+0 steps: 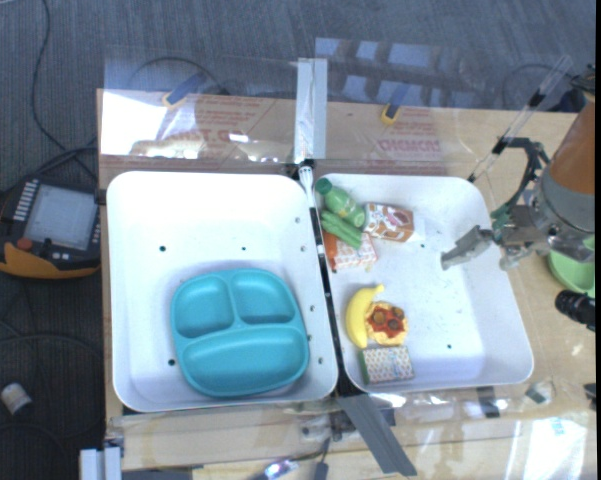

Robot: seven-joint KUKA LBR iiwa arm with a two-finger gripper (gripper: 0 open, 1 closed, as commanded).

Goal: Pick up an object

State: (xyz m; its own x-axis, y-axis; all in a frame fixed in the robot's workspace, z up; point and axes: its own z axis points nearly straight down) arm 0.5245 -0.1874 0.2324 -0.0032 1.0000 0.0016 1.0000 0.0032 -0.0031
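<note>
The two-finger metal gripper [467, 248] sits over the right shallow white plastic bin [480, 298], at about 3 o'clock of that bin, nothing between its fingers; finger spread cannot be determined. Along the bin's 9 o'clock wall lie a smooth green plastic bottle [340, 208], a glossy printed snack packet [390, 222], a curved yellow banana toy [358, 314] and a speckled rectangular block [387, 364]. The left white bin [140, 218] holds a smooth teal three-compartment tray [242, 330].
</note>
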